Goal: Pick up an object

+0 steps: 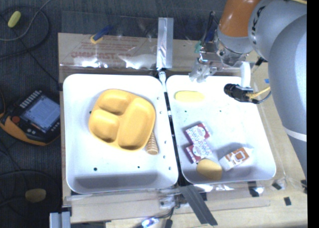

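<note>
My gripper (pixel 201 74) hangs over the far edge of the right bin (pixel 259 122), just above and to the right of a flat pale yellow oval (pixel 189 96). Nothing shows between its fingers. Toward the near side of that bin lie two red and white packets (pixel 198 142), a yellow-brown rounded object (pixel 209 168) and a small orange and white carton (pixel 236 157). In the left bin (pixel 79 167) sits a big yellow bread-like lump (pixel 122 118) with a ridged brown cone (pixel 152 145) at its right.
A metal divider post (pixel 164 42) stands behind the gap between the bins. Crumpled clear plastic (pixel 114 52) lies on the board behind the left bin. A handheld controller (pixel 32 117) rests on the floor at left. The arm's grey body (pixel 294 62) fills the right side.
</note>
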### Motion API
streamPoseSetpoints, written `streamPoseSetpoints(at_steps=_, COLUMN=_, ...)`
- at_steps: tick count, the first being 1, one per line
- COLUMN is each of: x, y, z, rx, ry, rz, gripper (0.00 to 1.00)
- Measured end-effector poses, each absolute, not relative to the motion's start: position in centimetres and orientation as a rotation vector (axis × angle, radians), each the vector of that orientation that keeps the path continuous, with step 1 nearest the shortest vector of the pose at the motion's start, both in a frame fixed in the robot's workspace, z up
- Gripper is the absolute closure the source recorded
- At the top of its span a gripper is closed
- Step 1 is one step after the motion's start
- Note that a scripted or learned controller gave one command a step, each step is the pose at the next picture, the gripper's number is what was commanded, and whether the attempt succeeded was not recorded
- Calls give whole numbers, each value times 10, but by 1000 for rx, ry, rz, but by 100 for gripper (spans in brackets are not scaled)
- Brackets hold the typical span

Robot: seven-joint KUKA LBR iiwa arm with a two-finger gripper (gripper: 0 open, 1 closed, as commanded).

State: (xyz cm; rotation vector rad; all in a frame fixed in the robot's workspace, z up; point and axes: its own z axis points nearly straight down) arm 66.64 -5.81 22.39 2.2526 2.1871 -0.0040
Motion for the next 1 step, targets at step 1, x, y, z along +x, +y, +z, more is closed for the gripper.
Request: streamPoseSetpoints(at_steps=1, x=666, y=-58, z=224, rx=2253, ry=2187, rz=-6, gripper=0)
